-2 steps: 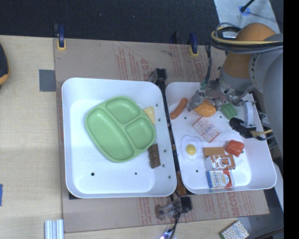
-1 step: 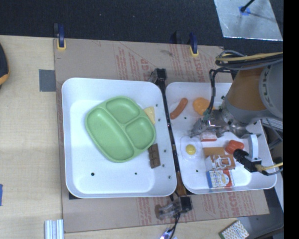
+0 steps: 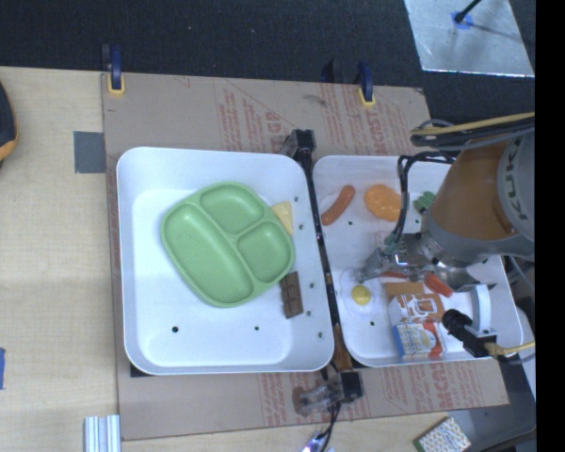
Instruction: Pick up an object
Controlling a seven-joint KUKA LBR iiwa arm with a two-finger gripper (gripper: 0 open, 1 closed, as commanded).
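Down in the right bin point(image 3: 358, 172), the gripper point(image 3: 381, 264) is seen low over the floor; whether it is open or closed cannot be told. Just beside it lie a yellow egg-like piece point(image 3: 361, 296) and a printed carton point(image 3: 417, 324). A green divided plate point(image 3: 228, 243) is held by the left bin point(image 3: 137, 252).

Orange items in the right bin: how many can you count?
2. A sausage lies near the right bin's upper left corner, and a rounder orange piece sits just right of it. The arm covers part of the bin, so more may be hidden.
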